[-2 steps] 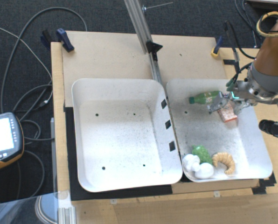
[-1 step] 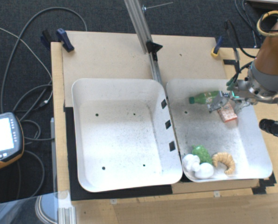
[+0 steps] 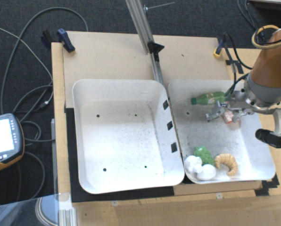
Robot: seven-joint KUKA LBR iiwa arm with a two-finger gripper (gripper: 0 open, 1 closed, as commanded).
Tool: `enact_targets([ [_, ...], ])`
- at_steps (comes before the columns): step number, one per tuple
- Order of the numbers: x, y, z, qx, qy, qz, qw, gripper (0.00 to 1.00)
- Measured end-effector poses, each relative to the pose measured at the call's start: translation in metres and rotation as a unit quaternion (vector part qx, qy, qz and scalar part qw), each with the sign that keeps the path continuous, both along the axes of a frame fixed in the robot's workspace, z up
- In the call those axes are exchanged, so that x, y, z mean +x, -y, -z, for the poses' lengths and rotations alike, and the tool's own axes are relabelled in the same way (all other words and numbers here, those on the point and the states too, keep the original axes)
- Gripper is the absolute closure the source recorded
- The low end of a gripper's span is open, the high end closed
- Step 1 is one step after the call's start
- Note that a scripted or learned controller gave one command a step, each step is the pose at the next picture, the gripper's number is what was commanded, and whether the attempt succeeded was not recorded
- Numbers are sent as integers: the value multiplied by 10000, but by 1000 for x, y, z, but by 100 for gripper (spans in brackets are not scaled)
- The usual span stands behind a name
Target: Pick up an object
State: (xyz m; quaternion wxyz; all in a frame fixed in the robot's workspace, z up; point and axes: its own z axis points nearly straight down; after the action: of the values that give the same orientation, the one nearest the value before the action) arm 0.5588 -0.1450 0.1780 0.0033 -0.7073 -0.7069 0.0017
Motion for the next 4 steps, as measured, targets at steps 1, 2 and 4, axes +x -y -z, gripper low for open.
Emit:
enact_targets([
  [1, -9, -2, 47, 5, -6, -1, 10000, 0],
  [2, -10, -3, 88, 4, -2, -5, 10000, 0],
  [4, -6, 5, 28, -19, 62, -6, 10000, 100],
])
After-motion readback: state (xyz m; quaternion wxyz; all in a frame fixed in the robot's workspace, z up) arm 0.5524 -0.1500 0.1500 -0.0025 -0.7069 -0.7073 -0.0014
